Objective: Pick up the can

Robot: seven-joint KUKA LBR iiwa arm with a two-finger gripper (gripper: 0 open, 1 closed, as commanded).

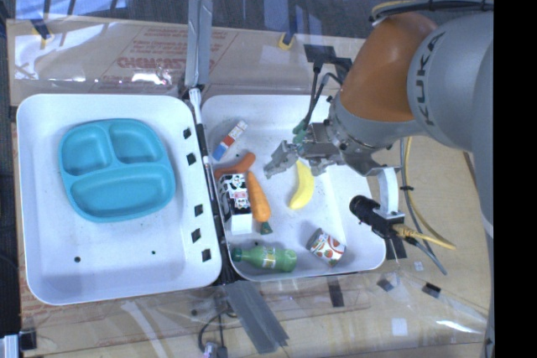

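In the camera view, the gripper hangs over the middle of the right bin, its grey fingers splayed apart with nothing between them. The nearest thing to it is the banana, lying just below and beside the fingertips. Whether a fingertip touches the banana's upper end I cannot tell.

The can lies on its side toward the bin's near rim, below the gripper and a little to its right, apart from the fingers and beyond the banana.

The main risk, as I judge it, is a grasp on the wrong object: a straight descent from here would meet the banana, not the can. The gripper has to travel toward the near rim first. The can looks round and lies tilted, so fingers closing across its curved side could squeeze it out or roll it against the bin wall. That wall sits close to the can, and a finger may strike it on the way down.

The green bottle lies left of the can, and the carrot left of the gripper, both probably clear of the path. A dark bracket on the arm sits close above the can and partly crowds it.
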